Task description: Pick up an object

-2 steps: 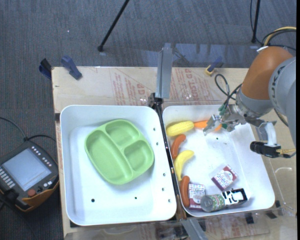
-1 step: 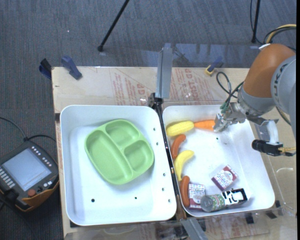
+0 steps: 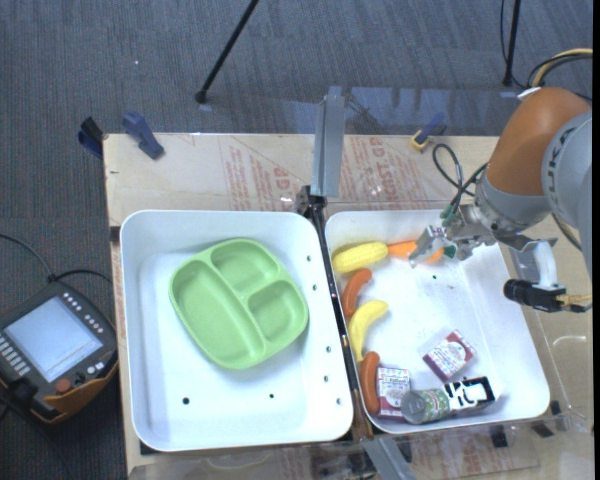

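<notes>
Left bin [image 3: 140, 368]: a green divided plate [image 3: 240, 301] is held, lying flat.
Floor, left of surface [image 3: 210, 173]: a handheld control pendant [image 3: 48, 353] with screen is seen.
Floor, behind: tripod legs [image 3: 230, 40] are seen.

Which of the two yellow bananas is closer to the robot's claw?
The yellow plastic banana at the far end of the right white bin, beside the orange carrot. The gripper hovers near it; the other banana lies mid-bin, farther away.
</notes>
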Controlling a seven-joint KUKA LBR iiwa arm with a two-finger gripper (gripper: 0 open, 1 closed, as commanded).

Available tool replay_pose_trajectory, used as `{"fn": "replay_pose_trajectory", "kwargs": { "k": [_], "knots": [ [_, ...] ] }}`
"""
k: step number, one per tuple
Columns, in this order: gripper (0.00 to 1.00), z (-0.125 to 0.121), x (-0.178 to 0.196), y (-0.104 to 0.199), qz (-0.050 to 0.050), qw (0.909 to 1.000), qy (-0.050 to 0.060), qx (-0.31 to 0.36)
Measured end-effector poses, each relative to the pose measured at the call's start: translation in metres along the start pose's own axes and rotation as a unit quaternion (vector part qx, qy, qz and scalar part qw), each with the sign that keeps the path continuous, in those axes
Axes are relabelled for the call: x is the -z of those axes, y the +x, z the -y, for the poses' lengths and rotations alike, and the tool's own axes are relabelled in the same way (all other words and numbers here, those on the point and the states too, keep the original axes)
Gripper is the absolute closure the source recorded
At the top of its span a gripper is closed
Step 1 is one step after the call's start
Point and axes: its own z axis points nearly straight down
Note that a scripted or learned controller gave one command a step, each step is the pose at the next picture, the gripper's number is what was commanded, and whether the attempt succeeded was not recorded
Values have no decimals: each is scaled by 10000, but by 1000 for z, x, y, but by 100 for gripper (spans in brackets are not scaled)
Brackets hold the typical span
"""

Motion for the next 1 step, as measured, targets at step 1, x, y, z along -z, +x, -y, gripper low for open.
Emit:
{"fn": "replay_pose_trajectory", "kwargs": {
  "k": [1],
  "knots": [
    [0,1,-30,15,-1,9999,19,101]
  ]
}}
